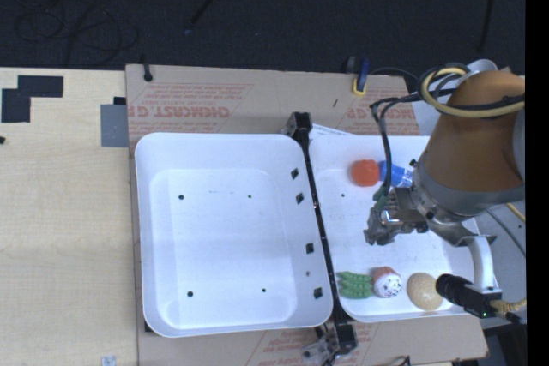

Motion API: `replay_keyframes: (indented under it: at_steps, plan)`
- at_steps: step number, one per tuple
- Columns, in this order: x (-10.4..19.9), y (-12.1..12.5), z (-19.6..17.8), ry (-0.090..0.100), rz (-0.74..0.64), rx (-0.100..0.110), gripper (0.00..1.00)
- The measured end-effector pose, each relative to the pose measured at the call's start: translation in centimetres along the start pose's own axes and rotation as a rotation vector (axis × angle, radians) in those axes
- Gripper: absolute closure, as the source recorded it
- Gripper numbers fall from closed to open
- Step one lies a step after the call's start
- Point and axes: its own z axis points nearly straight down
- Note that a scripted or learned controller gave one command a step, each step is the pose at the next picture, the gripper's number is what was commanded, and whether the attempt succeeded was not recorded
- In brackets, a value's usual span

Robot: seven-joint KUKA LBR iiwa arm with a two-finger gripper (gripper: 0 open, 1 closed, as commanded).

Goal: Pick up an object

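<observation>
Nothing is looking lifted yet: claw (383,231), opening impossible to tell, is hanging over right bin (343,229) between orange ball (364,173) and spotted ball (387,283); grasp and lift remaining.

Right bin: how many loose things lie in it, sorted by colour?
Orange: 1, orange round ball
Blue: 1, blue object, partly hidden
Green: 1, green leafy piece
White: 1, white ball with red spots
Tan: 1, tan egg-shaped object
Total: 5
</observation>
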Motion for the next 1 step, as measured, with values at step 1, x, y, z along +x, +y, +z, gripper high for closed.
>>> replay_keyframes:
  at_steps: [1]
  plan:
    - [-3.02, 8.86, -4.95, -0.004, -0.003, -0.020, 1.00]
